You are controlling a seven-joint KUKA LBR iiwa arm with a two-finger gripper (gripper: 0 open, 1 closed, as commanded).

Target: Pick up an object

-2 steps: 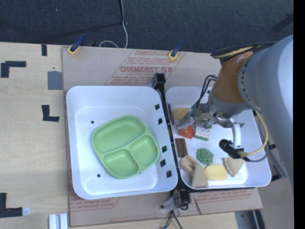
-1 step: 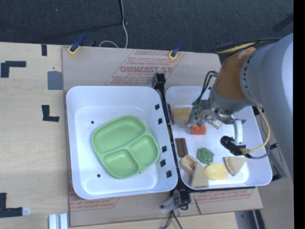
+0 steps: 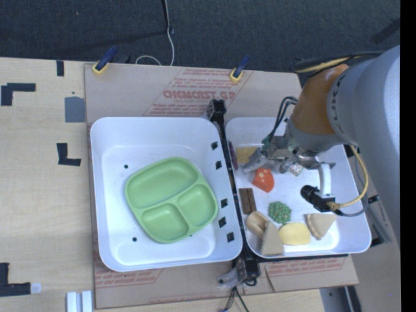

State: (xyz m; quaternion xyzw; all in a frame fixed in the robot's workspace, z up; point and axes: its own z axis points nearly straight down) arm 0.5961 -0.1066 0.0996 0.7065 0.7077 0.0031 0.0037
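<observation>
The right white bin [image 3: 348,174] holds several toy foods. A red-orange piece [image 3: 263,180] lies near its left wall, with a pale yellow piece [image 3: 245,155] just behind it. My gripper [image 3: 272,166] hangs low over the bin, directly behind and above the red-orange piece. Its fingers [image 3: 252,164] are spread open, with nothing between them. Closer to the front lie a brown bar [image 3: 246,200], a green bumpy piece [image 3: 279,211], a yellow lump [image 3: 294,234] and tan wedges [image 3: 320,225].
The left bin [image 3: 104,174] holds a green divided plate [image 3: 171,199]. A black divider [image 3: 224,168] runs between the bins. The grey arm with its orange band [image 3: 318,103] fills the back right, and a black cable fitting [image 3: 312,197] hangs over the right bin.
</observation>
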